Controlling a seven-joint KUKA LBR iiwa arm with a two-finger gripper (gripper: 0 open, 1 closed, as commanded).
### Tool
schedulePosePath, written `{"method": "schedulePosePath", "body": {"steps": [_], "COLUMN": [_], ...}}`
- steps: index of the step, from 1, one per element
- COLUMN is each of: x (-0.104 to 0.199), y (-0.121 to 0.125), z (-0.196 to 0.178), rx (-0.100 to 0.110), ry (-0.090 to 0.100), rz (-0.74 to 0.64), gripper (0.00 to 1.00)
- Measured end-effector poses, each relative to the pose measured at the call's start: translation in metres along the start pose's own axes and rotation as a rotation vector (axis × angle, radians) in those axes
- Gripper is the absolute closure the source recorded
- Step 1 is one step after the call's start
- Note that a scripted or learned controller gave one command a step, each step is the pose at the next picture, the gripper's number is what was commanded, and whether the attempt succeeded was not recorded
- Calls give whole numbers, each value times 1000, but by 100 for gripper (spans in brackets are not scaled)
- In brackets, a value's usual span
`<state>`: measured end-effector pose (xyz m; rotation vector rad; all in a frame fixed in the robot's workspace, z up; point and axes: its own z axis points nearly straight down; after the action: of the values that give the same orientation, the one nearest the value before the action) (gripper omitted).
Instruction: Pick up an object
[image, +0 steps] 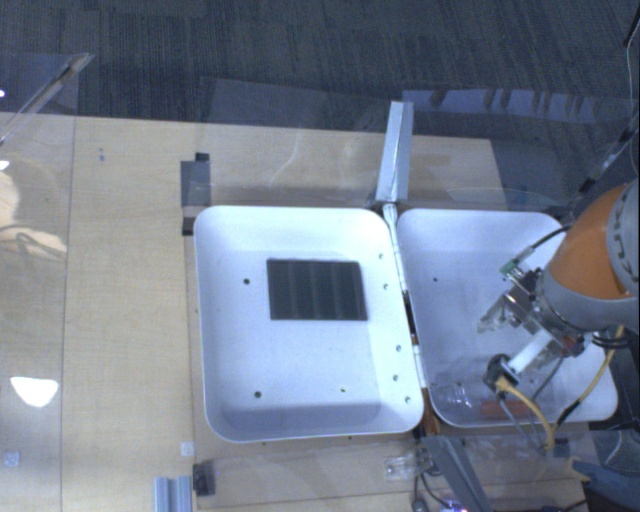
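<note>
Over the right bin (450, 260), the hand (505, 312), its opening impossible to tell, hangs near a clear plastic item (455, 397), likely light, slick, best pinched mid-body.

light: bright, even | glare: pale reflections at left edge | shadows: soft | focus: slightly soft

Pincer (499, 316) over right bin (450, 250), left bin (232, 300) alongside
</note>
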<state>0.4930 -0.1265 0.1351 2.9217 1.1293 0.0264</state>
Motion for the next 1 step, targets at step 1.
{"method": "schedulePosePath", "body": {"steps": [1], "x": [-42], "y": [57], "z": [-113], "rx": [8], "ry": [-10], "rz": [24], "gripper": [0]}}
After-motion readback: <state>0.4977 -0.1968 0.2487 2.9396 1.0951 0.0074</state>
